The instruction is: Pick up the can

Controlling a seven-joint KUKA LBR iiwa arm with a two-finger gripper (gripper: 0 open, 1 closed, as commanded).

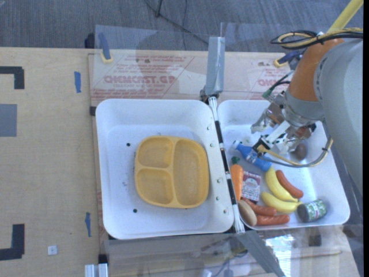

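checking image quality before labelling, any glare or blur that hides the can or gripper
Camera view: the can is a bit soft but readable, lying in the right bin's near corner; glare streaks the clear sheet just below it; the gripper is cluttered by cables, fingers hard to read.

The grey arm [340,91] (orange band above its wrist) reaches in from the right, its gripper [271,136] angled down and leftward.
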